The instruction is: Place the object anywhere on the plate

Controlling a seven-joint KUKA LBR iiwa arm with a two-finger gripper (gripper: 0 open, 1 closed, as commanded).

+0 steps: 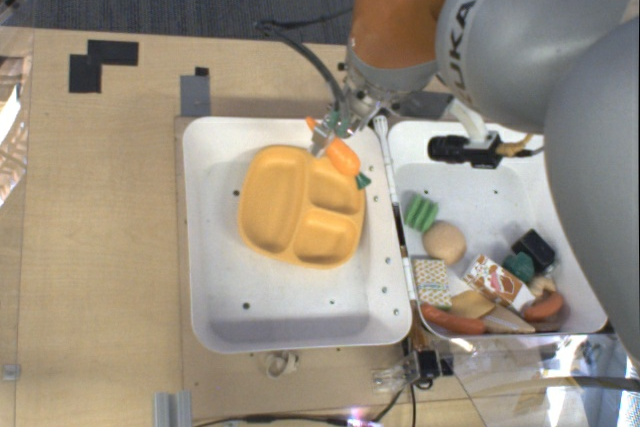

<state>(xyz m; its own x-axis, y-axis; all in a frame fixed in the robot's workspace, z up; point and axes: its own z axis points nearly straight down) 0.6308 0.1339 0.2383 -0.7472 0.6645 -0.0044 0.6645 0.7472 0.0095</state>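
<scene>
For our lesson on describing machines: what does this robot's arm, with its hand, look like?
The arm is bulky, smooth and rounded, grey, with black KUKA lettering on its shell. A glossy orange band wraps it above the wrist. A dark cable curves along to the small hand, which has greenish and metal parts.

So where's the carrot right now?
The carrot is in the left bin, at the plate's far right corner, just under the gripper.
</scene>
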